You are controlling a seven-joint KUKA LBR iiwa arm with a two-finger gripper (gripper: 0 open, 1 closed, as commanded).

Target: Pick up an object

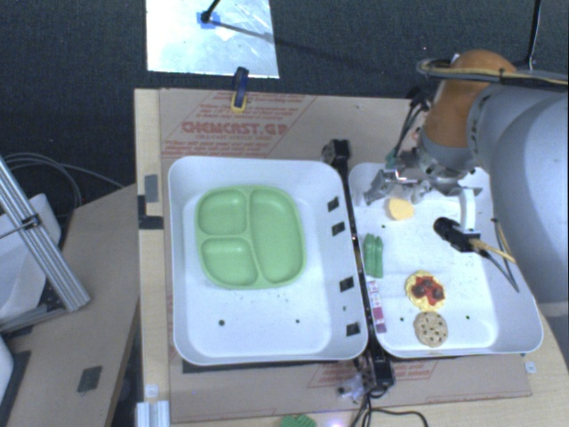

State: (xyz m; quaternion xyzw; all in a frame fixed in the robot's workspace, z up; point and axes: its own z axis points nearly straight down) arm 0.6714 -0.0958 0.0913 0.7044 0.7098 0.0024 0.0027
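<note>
In the right bin (pixel 498 318), a cookie (pixel 431 328) lies nearest, then a small pizza toy (pixel 426 288), then a green piece (pixel 372 254) by the left wall. Farther back, a yellow piece (pixel 401 209) sits just beside the gripper (pixel 396 188). The gripper's opening cannot be told, and it visibly holds nothing. The yellow piece looks like the likeliest pick, so the gripper should centre over it before descending.

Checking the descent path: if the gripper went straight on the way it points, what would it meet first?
Probably the yellow piece right under the gripper in the right bin, though at this slant it might land on bare bin floor beside it.
</note>
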